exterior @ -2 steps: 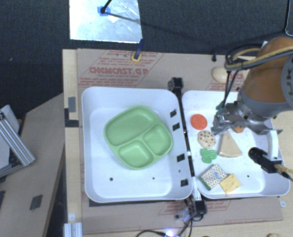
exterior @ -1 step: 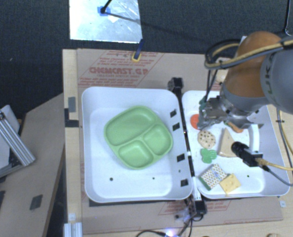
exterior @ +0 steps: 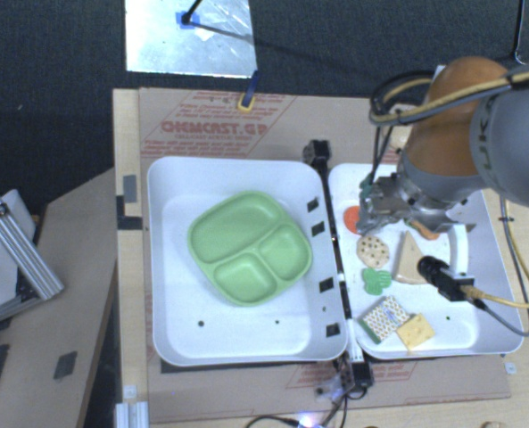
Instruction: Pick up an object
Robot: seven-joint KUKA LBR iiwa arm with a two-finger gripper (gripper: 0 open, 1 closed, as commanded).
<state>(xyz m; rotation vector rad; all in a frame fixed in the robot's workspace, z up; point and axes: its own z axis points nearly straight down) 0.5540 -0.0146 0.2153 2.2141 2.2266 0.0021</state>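
I see the gripper [exterior: 371, 224] low in the right bin [exterior: 491, 324], over a round speckled cookie [exterior: 372, 251] (flat, no long axis); can't tell its state. Nearby: orange-red piece [exterior: 351, 218], green floret [exterior: 376, 281], pale wedge [exterior: 408, 261] pointing up-frame, checkered packet [exterior: 384, 317], yellow cheese [exterior: 415, 331].

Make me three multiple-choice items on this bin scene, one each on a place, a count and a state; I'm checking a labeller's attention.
1. Where does the green divided plate lie?
A. in the left bin
B. in the right bin
C. on the cardboard

2. How many compartments has the plate?
A. two
B. three
C. five

3. How does the pincer stand to the speckled cookie?
A. carrying it over the left bin
B. just above it in the right bin
C. parked outside both bins

Answers: 1 A, the plate fills the left bin's middle. 2 B, one long section and two smaller ones. 3 B, the cookie lies on the bin floor right below it.
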